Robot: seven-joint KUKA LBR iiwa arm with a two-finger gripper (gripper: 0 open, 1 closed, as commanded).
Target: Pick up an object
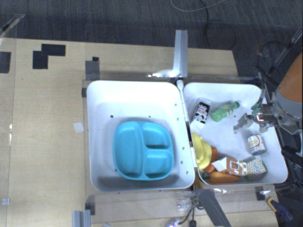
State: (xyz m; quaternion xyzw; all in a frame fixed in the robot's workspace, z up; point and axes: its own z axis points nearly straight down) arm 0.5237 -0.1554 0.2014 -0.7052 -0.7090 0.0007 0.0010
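My gripper [246,122] hangs over the right bin [279,174], near its right side, with the arm's orange band [291,82] at the view's right edge. A green bottle [225,111] lies to the gripper's upper left. Just below the gripper sits a small can [256,144]. A black-and-white packet [202,111] lies by the bin's left wall. At the front of the bin are a yellow banana-like toy [202,151], an orange carrot-like piece [222,177] and a patterned box [245,166]. The gripper holds nothing that I can see.
The left bin [102,103] holds a light-blue divided plate [143,149]. A metal post [181,53] stands behind the wall between the two bins. Cables lie on the dark floor at the back.
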